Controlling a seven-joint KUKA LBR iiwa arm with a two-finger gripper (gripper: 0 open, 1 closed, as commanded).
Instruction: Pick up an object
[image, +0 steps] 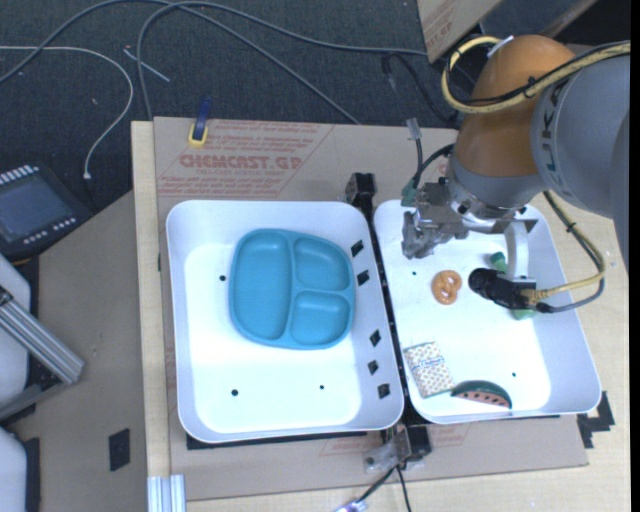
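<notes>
The left bin (285, 385) holds one thing, a light blue divided plate (292, 288) with three compartments, lying flat in the bin's upper half. The right bin (545, 365) holds the smaller pieces. An orange pretzel-shaped toy (447, 287) lies near its middle. A small patterned packet (428, 367) lies lower down, close to the wall shared with the left bin. A watermelon slice (482, 395) lies at the near edge, just beside the packet. A small green thing (524, 311) sits to the right of the pretzel, mostly hidden, so its kind cannot be told.

Both bins rest on a brown cardboard sheet (270, 155) printed with red lettering, with a blue and yellow clip (201, 122) at its far edge. Loose cables (120, 60) trail over the dark floor beyond, and a small dark screen (32, 205) stands off to the left.

The arm (590, 130) reaches in from the right and bends down over the right bin (its orange band bulks large above the wrist). The gripper (420, 238) hangs over the bin's upper left part, near the pretzel but apart from it, with nothing visibly held. From this angle I cannot tell whether it is open or closed.
</notes>
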